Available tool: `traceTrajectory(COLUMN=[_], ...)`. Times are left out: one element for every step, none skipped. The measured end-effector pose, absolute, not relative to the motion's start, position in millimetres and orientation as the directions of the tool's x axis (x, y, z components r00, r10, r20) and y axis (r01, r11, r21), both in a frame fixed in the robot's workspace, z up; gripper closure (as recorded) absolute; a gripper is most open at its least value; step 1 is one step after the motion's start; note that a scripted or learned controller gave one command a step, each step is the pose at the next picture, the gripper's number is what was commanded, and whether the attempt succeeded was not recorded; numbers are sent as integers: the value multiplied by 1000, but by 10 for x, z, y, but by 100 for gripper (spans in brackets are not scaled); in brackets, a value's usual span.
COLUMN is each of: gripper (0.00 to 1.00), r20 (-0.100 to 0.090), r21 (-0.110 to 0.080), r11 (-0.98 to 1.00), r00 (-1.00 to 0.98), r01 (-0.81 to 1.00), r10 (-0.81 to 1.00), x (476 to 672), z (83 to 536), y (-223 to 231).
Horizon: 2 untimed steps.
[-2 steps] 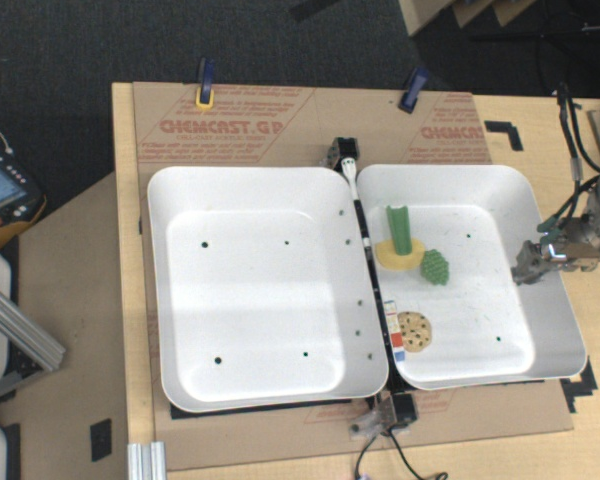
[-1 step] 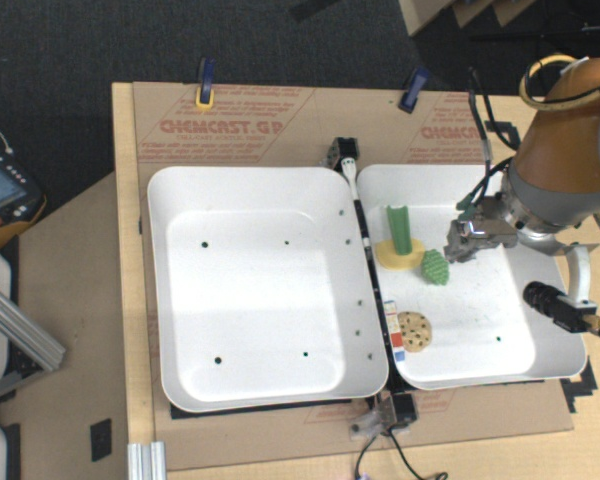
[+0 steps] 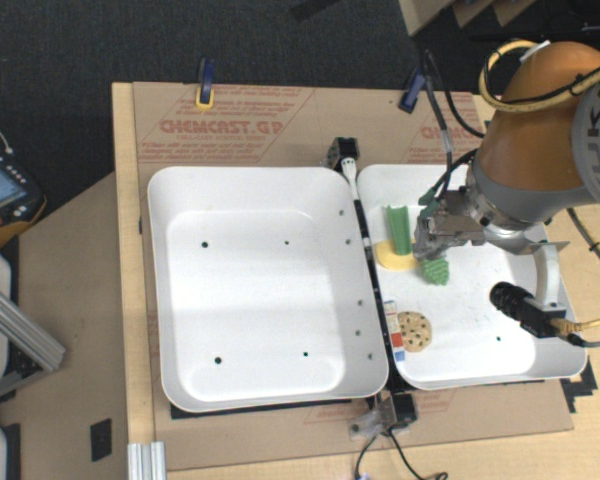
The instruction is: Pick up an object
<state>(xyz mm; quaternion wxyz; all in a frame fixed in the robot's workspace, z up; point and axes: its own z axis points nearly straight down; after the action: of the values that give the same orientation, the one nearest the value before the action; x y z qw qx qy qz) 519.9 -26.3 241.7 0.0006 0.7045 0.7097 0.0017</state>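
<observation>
Arm w/ orange band (image 3: 540,118) reaches in from the right over the right bin (image 3: 480,363). Gripper (image 3: 436,236) sits low above a small green ribbed block (image 3: 436,271); can't tell if it touches. Green bar (image 3: 397,228) and yellow piece (image 3: 393,258) just beside it. Cookie (image 3: 413,330) nearer the front. Left bin (image 3: 180,208) alongside.

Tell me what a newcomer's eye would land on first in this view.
Probably the arm's orange band at upper right, bulking over the right bin. Next, the gripper hanging low over a cluster there: a green block, a yellow piece and a small green object, with a cookie-like disc nearer the front. The left bin reads as plain white.
</observation>
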Motion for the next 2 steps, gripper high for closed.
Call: traceTrajectory(gripper=[100,100], r20=[2,3], r21=[7,6], r11=[7,6], r00=[-7,-6], r01=[1000,1000], r10=[1000,1000], x=[5401,4775], z=[2867,3588], y=[320,623])
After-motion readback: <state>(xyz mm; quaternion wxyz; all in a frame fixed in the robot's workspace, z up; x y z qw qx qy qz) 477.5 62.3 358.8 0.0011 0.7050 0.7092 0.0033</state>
